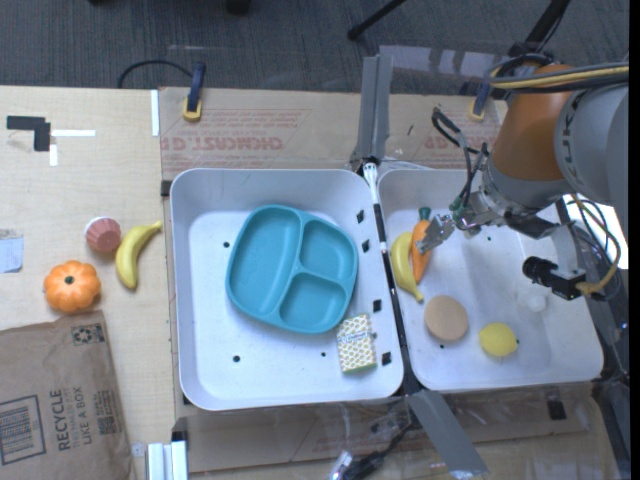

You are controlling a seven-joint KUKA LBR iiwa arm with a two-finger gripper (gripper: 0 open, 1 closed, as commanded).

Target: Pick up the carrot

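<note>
The carrot (pixel 421 246) is orange with a green top. It lies tilted against the left wall of the right bin (pixel 560 358), leaning on a yellow banana (pixel 402 264). My gripper (pixel 442 228) has come down from the right and sits right at the carrot's upper end, touching it or nearly so. The grey arm with its orange band (pixel 530 133) reaches in from above the bin's far right corner. The gripper's tip is dark and small here, and its hold on the carrot is unclear.
The right bin also holds a tan round disc (pixel 446 319) and a yellow lemon (pixel 498 340). In the left bin (pixel 200 348) lie a teal divided plate (pixel 293 268) and a small patterned packet (pixel 356 344). On the bench at left are a banana (pixel 135 254), a small pumpkin (pixel 72 286) and a pink cupcake (pixel 103 234).
</note>
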